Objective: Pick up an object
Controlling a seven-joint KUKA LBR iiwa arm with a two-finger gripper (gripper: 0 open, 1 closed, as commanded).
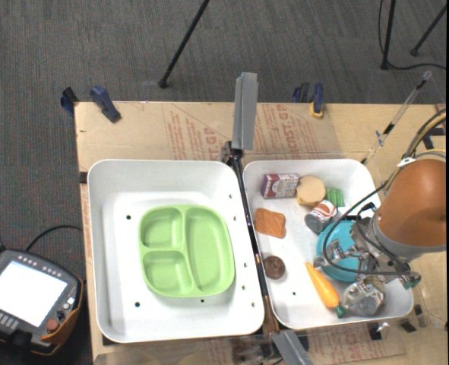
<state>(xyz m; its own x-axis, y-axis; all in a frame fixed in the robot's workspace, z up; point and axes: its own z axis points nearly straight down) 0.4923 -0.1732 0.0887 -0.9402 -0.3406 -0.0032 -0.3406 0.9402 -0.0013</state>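
Observation:
The right bin (285,314) holds several items. A maroon and white carton (279,185), a round tan bun (311,191) and a green piece (335,198) lie at its far side. A small can (322,216), a brown toast slice (270,223), a dark round cookie (273,266), an orange carrot (323,284) and a teal bowl (336,251) lie nearer. My gripper (366,286) hangs low over the bin's near right corner, just above a silvery crumpled object (363,303) and right of the carrot. The arm's orange band (414,204) hides part of the bowl.
The left bin (110,196) holds a green divided plate (186,249). A grey post (245,116) stands at the far end of the divider between the bins. Cables (342,238) loop from the wrist over the bowl. A teach pendant (26,299) lies on the floor at the left.

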